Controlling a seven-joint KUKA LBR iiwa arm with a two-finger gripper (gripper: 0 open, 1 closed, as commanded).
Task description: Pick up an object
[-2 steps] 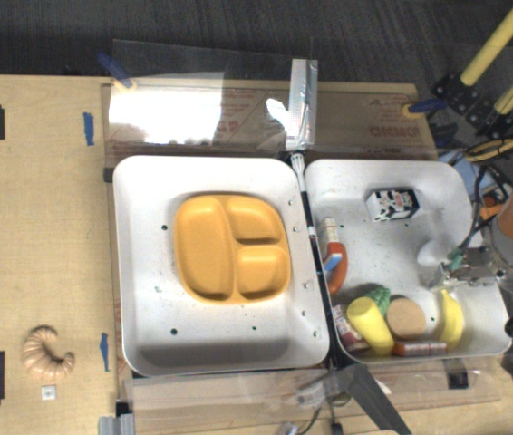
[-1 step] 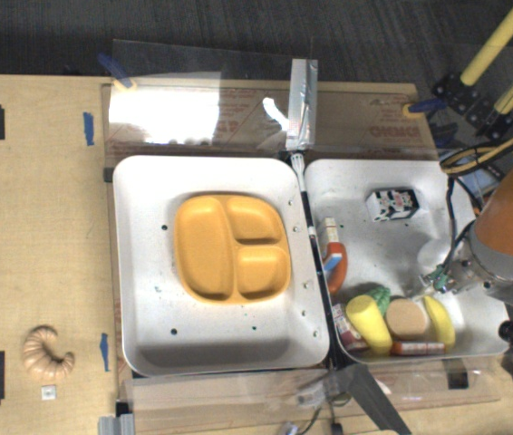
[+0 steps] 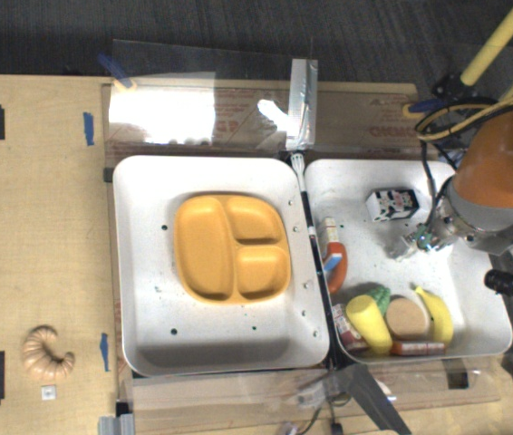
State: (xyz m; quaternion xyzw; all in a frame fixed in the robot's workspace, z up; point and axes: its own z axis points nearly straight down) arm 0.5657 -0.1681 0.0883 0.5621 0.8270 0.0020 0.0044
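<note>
**Gripper low in right bin, nothing visibly held**

Gripper (image 3: 417, 240) sits down in the right bin (image 3: 483, 338), just below a small black-and-white box (image 3: 392, 203). Its tip is a blur of grey metal with a teal spot, so I cannot tell how it is set, and no object shows in its grasp. Arm (image 3: 501, 175) comes in from the right, with the glossy orange band above a grey wrist.

Right bin is shallow white plastic with rounded corners. Its contents are clustered at the near edge:
- yellow cylinder-like toy (image 3: 367, 322), smooth, next to a green piece (image 3: 380, 295)
- round tan disc (image 3: 407, 316), matte
- curved yellow banana (image 3: 437, 315) touching the disc's right side
- red-orange item (image 3: 335, 265) with a blue patch, against the left wall
- flat packet (image 3: 351, 333) under the yellow toy (print too small to read)

Left bin (image 3: 139, 243) holds one orange divided plate (image 3: 232, 246) with three compartments, roughly centred.

Bench top (image 3: 30, 243) is pale wood-grain board with black tape marks. A tan ridged curled toy (image 3: 47, 352) lies on it, well left of both bins.
</note>
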